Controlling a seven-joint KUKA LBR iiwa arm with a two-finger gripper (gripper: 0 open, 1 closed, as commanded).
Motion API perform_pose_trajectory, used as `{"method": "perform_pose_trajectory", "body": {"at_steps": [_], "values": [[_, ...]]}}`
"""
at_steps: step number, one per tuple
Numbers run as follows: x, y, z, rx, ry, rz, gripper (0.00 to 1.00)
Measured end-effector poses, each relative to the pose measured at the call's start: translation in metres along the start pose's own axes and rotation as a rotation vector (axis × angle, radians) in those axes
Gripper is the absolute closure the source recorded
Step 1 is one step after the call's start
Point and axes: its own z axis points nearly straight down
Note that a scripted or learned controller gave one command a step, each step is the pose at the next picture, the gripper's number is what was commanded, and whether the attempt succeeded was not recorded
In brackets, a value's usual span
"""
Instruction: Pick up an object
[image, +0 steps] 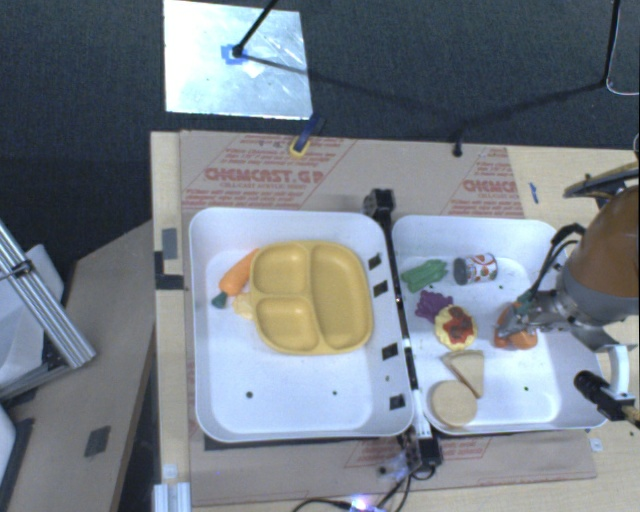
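Nearest us, at the bottom of the right bin (540, 240), sit a round tan cookie-like disc (453, 403) and a tan wedge (467, 370) touching it from above. Past those: a pizza-slice toy (456, 326), a purple grape cluster (433, 302), a green pickle-like piece (424, 272) and a small can (476, 268) lying on its side.

The left bin (215, 330) holds a yellow divided tray (305, 297) with a carrot (236, 273) tucked against its left edge. Both bins sit on the desk (330, 165).

The arm comes in from the right; the gripper (517, 326) is down at the right bin's floor, over a small orange-red object (519, 340) near the bin's right side, just beside the pizza slice. We cannot tell how far the jaws stand apart, nor whether anything is pinched between them; the wrist blocks that.

Our read: the orange-red piece is the target. It looks like light, hard plastic play food, smooth and rounded, so likely to slip or squirt sideways. Best hold is across its widest middle, jaws low against the floor. Breakage risk seems low; nudging the pizza slice is the main hazard.
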Motion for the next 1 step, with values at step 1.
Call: {"method": "perform_pose_trajectory", "body": {"at_steps": [1], "values": [[-0.0052, 0.0014, -0.0433, 0.032, 0.022, -0.006, 1.0]]}}
